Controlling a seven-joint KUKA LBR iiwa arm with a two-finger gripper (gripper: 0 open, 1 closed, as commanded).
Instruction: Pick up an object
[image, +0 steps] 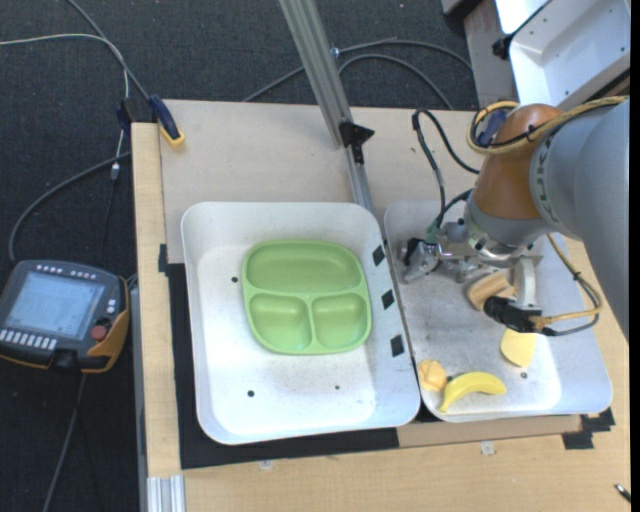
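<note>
Right bin (450, 325), candidate objects: a yellow banana (473, 388) lies on its side near the bin's lower edge, curved ends pointing down. A small yellow piece (432, 375) sits just beside the banana's left end, close to the bin's left wall. A pale yellow wedge (518, 348) lies above the banana's right end, apart from it. A tan rounded piece (487, 290) rests higher up, mid-bin, partly under the wrist. The gripper (418, 252) is in the upper left of this bin, low over the floor and well apart from the banana; whether it is open, closed or grasping anything cannot be told from this view. The grey arm (580, 170), with its orange band, enters from the right of the frame. Left bin (215, 330): one green divided plate (305, 297), three compartments, lying flat at centre. Both bins stand side by side on the desk (250, 150). A metal post (320, 60) rises from the desk's upper edge. A teach pendant (60, 315) lies on the dark floor at the frame's left.
</note>
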